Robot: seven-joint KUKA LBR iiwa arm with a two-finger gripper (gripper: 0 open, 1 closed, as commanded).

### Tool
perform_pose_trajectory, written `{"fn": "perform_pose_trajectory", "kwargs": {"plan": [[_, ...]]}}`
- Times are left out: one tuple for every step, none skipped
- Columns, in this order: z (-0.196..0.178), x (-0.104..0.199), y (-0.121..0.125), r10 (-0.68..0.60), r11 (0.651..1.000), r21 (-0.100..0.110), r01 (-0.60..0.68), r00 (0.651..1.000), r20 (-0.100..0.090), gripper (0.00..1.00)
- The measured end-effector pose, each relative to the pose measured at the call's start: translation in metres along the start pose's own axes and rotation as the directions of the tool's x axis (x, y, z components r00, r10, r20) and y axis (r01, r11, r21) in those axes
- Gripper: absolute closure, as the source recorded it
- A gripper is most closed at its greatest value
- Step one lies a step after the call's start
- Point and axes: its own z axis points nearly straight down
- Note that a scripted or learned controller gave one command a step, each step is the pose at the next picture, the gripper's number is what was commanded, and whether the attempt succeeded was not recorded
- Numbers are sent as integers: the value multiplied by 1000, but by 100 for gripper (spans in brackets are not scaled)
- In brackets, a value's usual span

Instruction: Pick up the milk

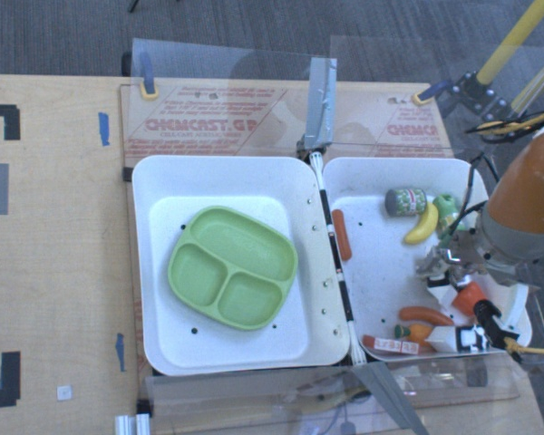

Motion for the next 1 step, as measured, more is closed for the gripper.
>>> {"fn": "perform_pose_trajectory", "kwargs": {"plan": [[-26, -29, 13, 75, 997, 7, -75, 997, 1, 100]]}}
